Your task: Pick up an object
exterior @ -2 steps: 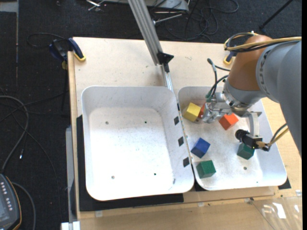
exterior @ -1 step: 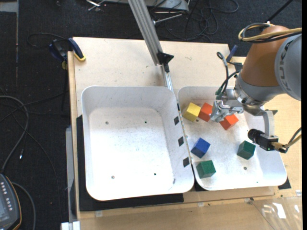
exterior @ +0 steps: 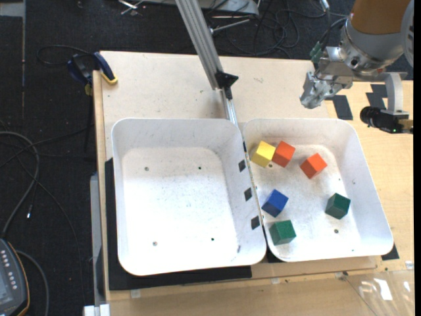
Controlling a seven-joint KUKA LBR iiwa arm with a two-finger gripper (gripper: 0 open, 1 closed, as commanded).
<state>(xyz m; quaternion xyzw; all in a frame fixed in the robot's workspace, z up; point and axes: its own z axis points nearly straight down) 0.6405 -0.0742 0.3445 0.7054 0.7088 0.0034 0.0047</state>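
The arm (exterior: 376,28) has a broad orange band over a rounded pale grey wrist. Below sits a silvery metal block with a small green part and thin cables on its left side, ending in a dull grey gripper (exterior: 314,94)

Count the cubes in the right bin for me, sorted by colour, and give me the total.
Yellow: 1
Orange: 2
Blue: 1
Green: 2
Total: 6 cubes, all in the right bin.
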